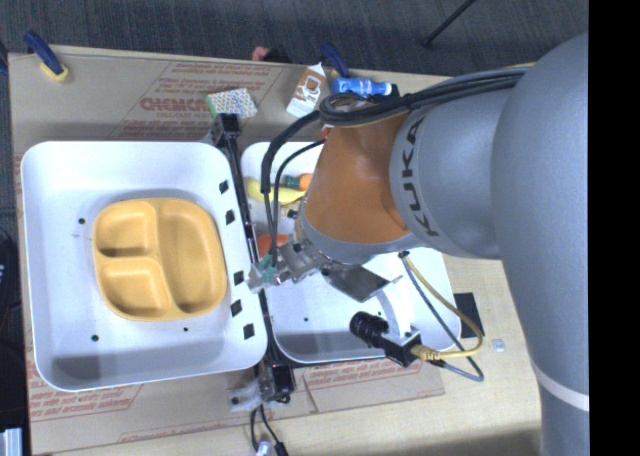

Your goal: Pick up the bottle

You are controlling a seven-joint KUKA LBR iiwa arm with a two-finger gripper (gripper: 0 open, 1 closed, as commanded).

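Observation:
My gripper (272, 272) is down in the right bin (320, 344), close to its left wall and near the divider between the two bins. The orange band and grey wrist of the arm cover most of that bin. Beside the arm, at the bin's far left, a yellow and orange item (289, 184) peeks out. A small red-orange piece (262, 242) shows just above the gripper. I cannot tell which of these, if either, is the bottle, since the arm hides the bulk of the bin's contents.
The left bin (50, 244) holds a yellow divided tray (158, 256). Black cables run along the divider (240, 214) and loop off the arm near the right bin's front edge (440, 344). Small cartons and clips (308, 90) lie on the cardboard behind the bins.

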